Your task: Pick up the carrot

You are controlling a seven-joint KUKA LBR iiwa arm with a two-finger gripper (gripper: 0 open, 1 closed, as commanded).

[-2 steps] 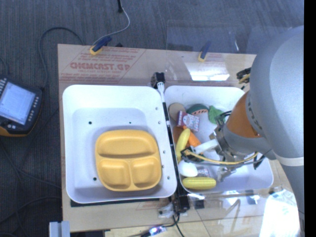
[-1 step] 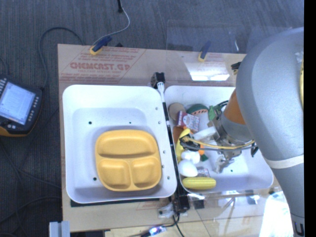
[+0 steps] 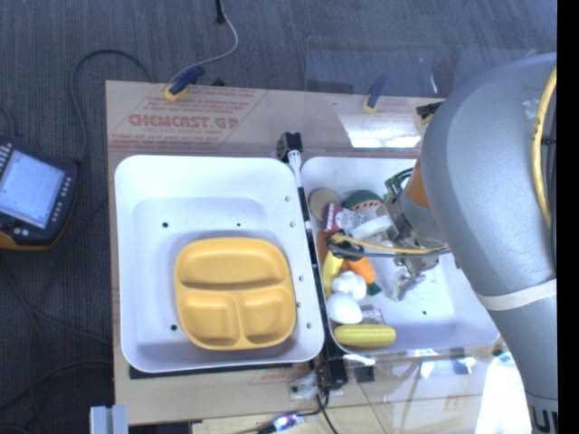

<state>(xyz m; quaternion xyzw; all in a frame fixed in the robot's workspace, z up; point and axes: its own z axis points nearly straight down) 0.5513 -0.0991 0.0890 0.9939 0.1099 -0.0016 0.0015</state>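
The carrot [image 3: 361, 269] is a small orange piece lying in the left half of the right bin [image 3: 434, 324], among other toy foods. My gripper [image 3: 391, 247] hangs low over that bin, just right of and slightly above the carrot, with cables and the wrist covering much of it. The grey arm hides the bin's right side. I cannot tell whether the gripper touches the carrot.
Around the carrot lie white garlic-like pieces [image 3: 347, 297], a corn cob [image 3: 365, 335], a yellow piece [image 3: 331, 268], a red packet [image 3: 335, 217] and a green-rimmed slice [image 3: 364, 202]. The left bin [image 3: 145, 206] holds a yellow divided plate [image 3: 237, 292].
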